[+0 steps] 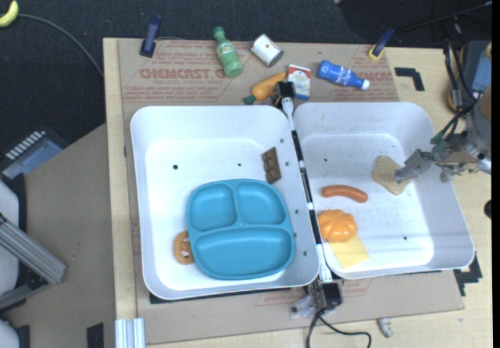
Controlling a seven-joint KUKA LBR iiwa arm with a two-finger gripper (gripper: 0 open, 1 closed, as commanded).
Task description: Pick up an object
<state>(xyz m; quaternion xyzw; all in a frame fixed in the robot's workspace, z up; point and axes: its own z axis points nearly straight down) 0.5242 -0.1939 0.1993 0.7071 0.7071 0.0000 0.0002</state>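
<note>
Camera view, metal claw at flat tan slab, grip state unclear, glossy orange sausage nearby

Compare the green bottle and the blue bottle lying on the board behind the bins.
The green bottle is green with a paler label; the blue bottle is blue with a white cap end. The green bottle lies behind the left bin, pointing up-left; the blue bottle lies behind the right bin, pointing right. Both lie tipped over outside the bins.

gripper over right bin, at tan bread slice | hot dog, orange pepper, yellow cheese nearby | left bin: blue divided plate, pretzel, brown bar
</note>
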